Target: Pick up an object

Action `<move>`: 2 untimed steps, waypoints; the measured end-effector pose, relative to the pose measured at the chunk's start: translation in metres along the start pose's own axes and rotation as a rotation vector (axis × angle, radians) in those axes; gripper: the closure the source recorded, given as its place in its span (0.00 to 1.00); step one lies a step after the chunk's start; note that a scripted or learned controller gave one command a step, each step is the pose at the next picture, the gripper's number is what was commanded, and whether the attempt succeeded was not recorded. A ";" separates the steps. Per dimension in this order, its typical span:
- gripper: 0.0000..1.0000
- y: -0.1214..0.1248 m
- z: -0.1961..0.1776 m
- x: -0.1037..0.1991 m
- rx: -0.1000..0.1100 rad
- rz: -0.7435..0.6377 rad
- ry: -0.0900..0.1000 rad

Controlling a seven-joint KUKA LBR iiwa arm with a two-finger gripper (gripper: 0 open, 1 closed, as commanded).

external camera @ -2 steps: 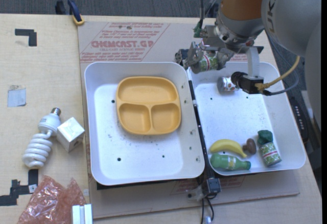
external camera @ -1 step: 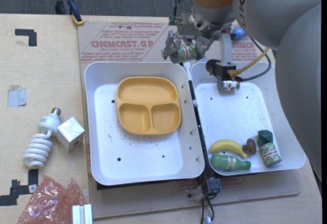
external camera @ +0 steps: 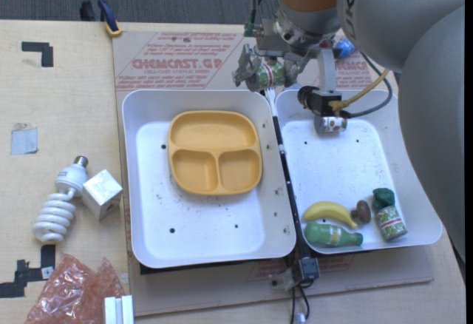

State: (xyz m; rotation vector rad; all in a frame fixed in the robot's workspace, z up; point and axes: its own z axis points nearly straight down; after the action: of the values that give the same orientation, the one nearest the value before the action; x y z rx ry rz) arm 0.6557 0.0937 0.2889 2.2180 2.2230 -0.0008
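The arm reaches in above the bins' far edge, its claw clamped on a small green-labelled can.

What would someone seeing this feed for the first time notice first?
Likely the yellow divided tray lying in the left bin, and the big grey arm reaching in from the right. Its gripper hangs above the bins' far edge, with a small green-labelled object between its fingers. A banana and green bottle lie at the right bin's near edge.
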 end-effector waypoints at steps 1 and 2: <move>0.00 -0.015 0.097 -0.020 0.002 0.005 0.000; 0.00 -0.012 0.153 -0.001 -0.001 0.003 0.003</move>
State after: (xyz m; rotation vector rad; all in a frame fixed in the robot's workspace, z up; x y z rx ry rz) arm 0.6440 0.0930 0.1362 2.2223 2.2201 0.0035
